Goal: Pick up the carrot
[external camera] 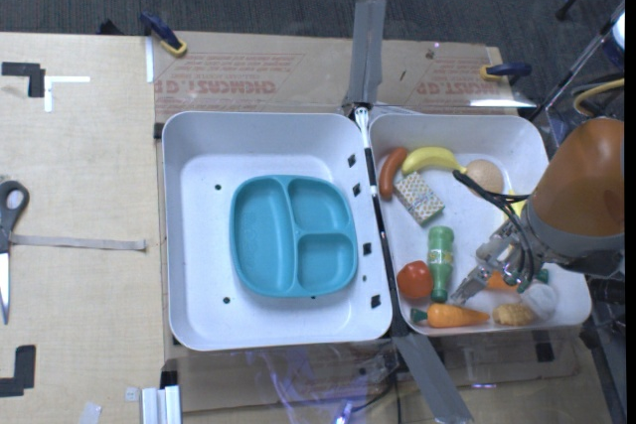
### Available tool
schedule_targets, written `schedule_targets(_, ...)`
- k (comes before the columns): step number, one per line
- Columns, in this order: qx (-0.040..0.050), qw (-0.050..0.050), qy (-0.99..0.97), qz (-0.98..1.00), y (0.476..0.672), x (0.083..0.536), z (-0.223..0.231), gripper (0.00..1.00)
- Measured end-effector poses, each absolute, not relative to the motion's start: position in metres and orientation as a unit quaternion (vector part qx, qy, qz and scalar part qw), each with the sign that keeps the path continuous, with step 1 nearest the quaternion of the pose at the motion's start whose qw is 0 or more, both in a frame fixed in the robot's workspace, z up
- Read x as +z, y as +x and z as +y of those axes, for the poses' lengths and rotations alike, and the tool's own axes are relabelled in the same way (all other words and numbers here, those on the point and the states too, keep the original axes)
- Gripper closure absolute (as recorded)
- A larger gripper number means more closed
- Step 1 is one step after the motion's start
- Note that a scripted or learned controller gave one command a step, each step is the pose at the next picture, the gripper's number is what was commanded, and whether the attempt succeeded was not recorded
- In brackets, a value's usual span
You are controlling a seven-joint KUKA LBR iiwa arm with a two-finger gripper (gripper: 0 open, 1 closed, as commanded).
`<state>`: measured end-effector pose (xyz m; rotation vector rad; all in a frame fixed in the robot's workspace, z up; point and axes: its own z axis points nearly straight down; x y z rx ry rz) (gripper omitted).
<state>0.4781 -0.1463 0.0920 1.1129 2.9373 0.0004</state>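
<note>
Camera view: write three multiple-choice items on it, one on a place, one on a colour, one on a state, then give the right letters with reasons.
1. Where does the carrot lie?
A. on the divided plate
B. by the near wall of the right bin
C. on the bench outside the bins

2. What colour is the divided plate in the left bin?
A. red
B. yellow
C. teal

3. How does the carrot stand to the end effector?
A. it lies free on the bin floor
B. it hangs in the air
C. it is stuck upright in the bottle

Key: 1 B, the carrot lies along the front wall of the right bin, beside the tomato. 2 C, the plate is teal against the white bin. 3 A, the carrot rests flat on the floor, below the end effector and not lifted.
</note>
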Motion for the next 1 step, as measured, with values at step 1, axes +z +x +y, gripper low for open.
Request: schedule_targets(1,0.0005,0.003,0.354,0.935,0.4803,0.1016,-0.1465,1.00)
